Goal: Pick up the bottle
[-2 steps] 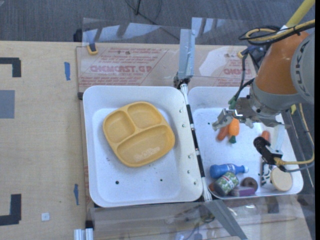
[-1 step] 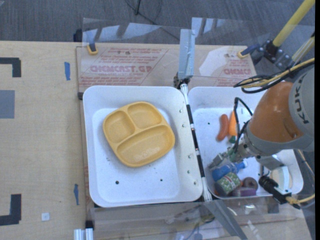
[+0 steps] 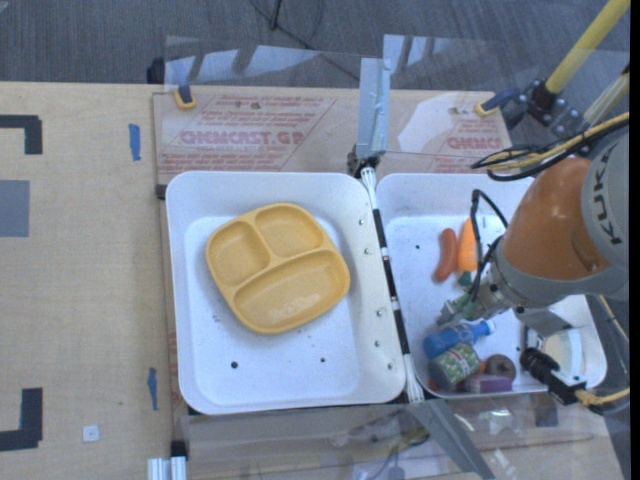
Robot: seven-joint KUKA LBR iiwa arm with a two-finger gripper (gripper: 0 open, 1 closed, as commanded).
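A small blue bottle [image 3: 452, 339] lies on its side near the front of the right bin [image 3: 420, 223], its cap end pointing right. My gripper [image 3: 468, 306] hangs just above and behind the bottle, under the grey wrist and orange band [image 3: 553, 230] of the arm. The gripper's dark tip sits very close to the bottle's upper side, and I cannot tell if it touches. Nothing shows as lifted off the bin floor.
Beside the bottle lie a green-labelled can [image 3: 457, 365] and a brown ring-shaped toy [image 3: 497, 371]. Two orange carrot-like pieces [image 3: 445, 255] rest further back. The left bin [image 3: 190, 298] holds a yellow divided plate [image 3: 277, 266]. Cables hang around the arm at the right.
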